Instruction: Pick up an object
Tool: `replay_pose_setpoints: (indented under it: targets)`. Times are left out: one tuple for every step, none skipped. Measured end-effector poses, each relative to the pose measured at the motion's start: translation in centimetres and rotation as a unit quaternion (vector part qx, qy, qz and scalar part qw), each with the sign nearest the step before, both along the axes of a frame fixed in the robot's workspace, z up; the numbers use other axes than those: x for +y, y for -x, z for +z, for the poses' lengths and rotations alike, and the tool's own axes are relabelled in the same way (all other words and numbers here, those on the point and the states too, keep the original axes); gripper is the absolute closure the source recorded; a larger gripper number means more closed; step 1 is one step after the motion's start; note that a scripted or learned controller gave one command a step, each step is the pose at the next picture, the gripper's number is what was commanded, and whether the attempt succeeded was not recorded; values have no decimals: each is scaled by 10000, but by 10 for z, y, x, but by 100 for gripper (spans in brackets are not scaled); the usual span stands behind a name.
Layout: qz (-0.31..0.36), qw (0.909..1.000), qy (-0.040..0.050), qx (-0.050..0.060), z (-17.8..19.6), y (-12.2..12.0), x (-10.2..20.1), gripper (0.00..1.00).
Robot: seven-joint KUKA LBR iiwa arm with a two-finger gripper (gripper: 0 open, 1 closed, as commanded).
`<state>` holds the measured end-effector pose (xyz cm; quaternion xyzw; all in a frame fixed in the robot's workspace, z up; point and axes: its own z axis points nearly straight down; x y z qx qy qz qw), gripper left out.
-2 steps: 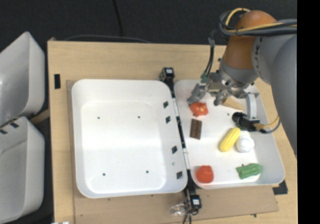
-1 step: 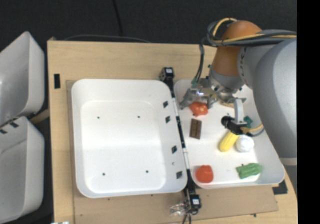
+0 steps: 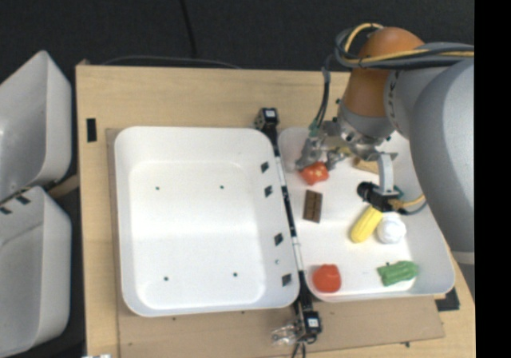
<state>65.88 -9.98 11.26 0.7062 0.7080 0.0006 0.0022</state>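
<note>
Just below the gripper [image 3: 319,158], touching its fingertips, sits a red tomato [image 3: 315,174] in the right bin [image 3: 435,268]; whether it is pinched I cannot tell. Roundish, it shows no clear long axis or heading. Further below lies a brown block [image 3: 313,206], and off toward the arm a yellow corn [image 3: 365,224]. If the tips land off-centre, the tomato would likely roll or squirt toward the bin wall just beside it.
</note>
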Motion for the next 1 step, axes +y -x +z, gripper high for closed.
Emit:
replay_pose_setpoints:
  targets:
    - [13,10000,-6,-25,96,18,94,100]
